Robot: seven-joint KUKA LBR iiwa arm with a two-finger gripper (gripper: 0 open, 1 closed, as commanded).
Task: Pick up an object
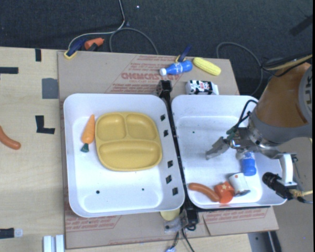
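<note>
- Reaching in from the right, the arm [283, 106] is leaning over the right bin [199, 109], its orange band sitting above the grey wrist.
- The gripper [216, 150] is pointing left and down over the bin's bare middle, its fingers [212, 152] spreading slightly with nothing between them.
- Lying far left on the wooden bench [21, 161] is a sausage [6, 137], near black marks on the boards.
- A cardboard sheet [142, 70] is lying under both bins; beyond the bench the floor [52, 9] is showing dark, with cables trailing across it.
- The left bin [121, 198] is holding a carrot [87, 130] just beside a yellow tray [128, 141].
- Behind the bins, on the cardboard, a blue bottle [176, 69], a corn cob [206, 65] and a small black-and-white box [201, 87] are lying; an orange-and-yellow clamp [84, 45] is sitting at the sheet's far left corner.
- In the right bin, things to pick are gathering at the near right: a second sausage [202, 191] touching a red piece [224, 193], a white can [238, 182] beside it, and a blue block [248, 165] just under the wrist.
- These are lying to the right of and below the gripper, apart from its fingers.
</note>
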